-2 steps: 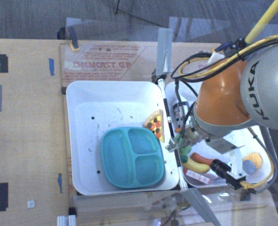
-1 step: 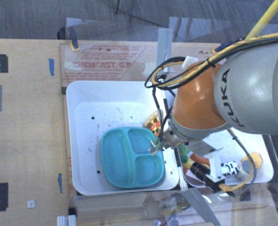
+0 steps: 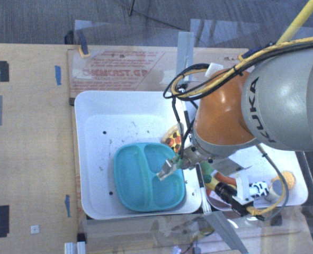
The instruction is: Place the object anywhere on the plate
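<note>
End effector [image 3: 167,169] low over teal divided plate [image 3: 145,179] in left white bin [image 3: 90,142], finger state unclear, nothing visibly held, counter [image 3: 29,142] beneath.

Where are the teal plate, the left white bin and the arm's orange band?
teal plate [image 3: 137,181]: camera view, bare floor of its large compartment.
left white bin [image 3: 92,142]: camera view, bare floor left of the plate.
orange band [image 3: 222,115]: camera view, middle of its rounded surface.

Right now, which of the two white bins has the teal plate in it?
The left bin holds the teal divided plate, with the gripper over the plate's right side. The right bin holds small mixed items under the arm instead.
</note>
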Robot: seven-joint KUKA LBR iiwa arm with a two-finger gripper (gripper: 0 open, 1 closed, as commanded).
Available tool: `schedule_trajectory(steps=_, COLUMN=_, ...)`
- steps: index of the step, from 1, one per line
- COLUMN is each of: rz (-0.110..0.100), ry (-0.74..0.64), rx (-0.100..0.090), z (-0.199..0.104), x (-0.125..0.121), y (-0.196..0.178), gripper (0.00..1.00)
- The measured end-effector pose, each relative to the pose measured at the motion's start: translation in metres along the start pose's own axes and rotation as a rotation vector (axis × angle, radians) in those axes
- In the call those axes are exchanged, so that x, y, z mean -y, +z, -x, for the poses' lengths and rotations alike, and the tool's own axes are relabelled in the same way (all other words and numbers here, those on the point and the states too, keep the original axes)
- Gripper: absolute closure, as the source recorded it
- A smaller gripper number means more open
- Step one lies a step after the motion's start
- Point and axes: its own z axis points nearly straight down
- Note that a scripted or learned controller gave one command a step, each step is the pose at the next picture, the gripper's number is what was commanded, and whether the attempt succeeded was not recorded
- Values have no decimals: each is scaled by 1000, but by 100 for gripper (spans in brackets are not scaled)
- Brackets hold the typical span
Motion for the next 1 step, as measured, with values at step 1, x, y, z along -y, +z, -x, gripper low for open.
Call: schedule_trajectory(steps=1, rz=2, ry=2, rx=1, z=1, x=-1, y=-10, gripper=100)
